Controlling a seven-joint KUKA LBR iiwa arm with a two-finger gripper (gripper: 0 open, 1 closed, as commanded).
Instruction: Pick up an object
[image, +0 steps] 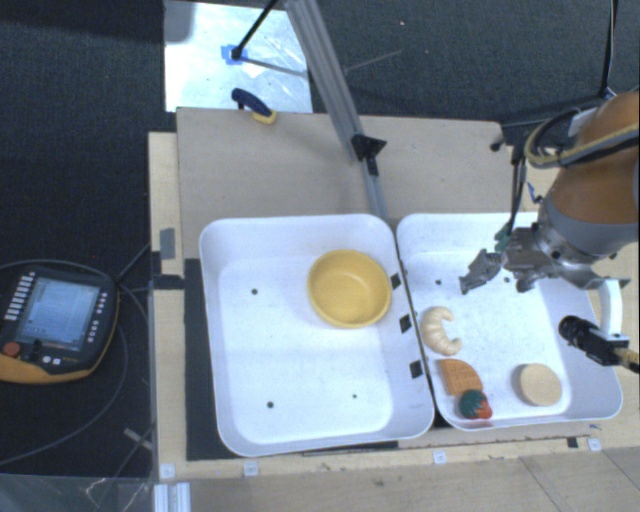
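two white bins (300, 235), one yellow bowl (349, 288), one croissant (440, 330), one carrot (465, 385), one round biscuit (538, 384)

You look down from one fixed camera set high above the worktop (300, 160), tilted at a slant. It is far enough back to take in both white bins (300, 400) side by side, floor on the left and far side, and the arm (600, 180) entering from the right.

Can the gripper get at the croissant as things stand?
Probably yes. The gripper hangs over the right bin, and the croissant lies apart from the carrot with nothing over it.
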